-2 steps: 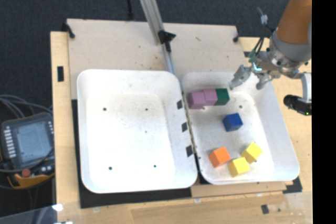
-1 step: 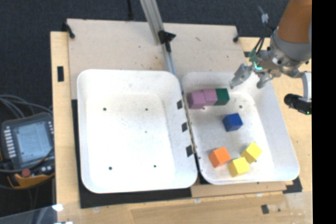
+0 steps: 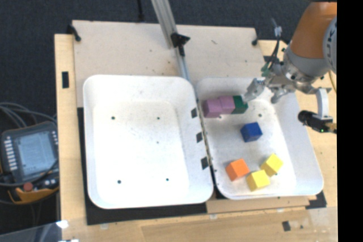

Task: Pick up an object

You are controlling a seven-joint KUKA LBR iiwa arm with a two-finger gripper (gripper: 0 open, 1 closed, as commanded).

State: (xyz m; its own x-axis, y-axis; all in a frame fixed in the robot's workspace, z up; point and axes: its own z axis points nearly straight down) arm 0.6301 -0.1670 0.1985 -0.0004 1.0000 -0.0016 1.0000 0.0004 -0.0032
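Looking down on the bench, I see the gripper (image 3: 265, 89) poised over the far edge of the right bin (image 3: 300, 173), near its far right corner, and I cannot tell how its jaws are set. A purple block (image 3: 218, 106) lies by that bin's far left corner with a green block (image 3: 240, 105) touching its right end; a blue block (image 3: 250, 132) sits mid-bin, and an orange block (image 3: 237, 169) and two yellow blocks (image 3: 273, 164) (image 3: 258, 179) cluster toward the near edge, beside the left bin (image 3: 142, 139).
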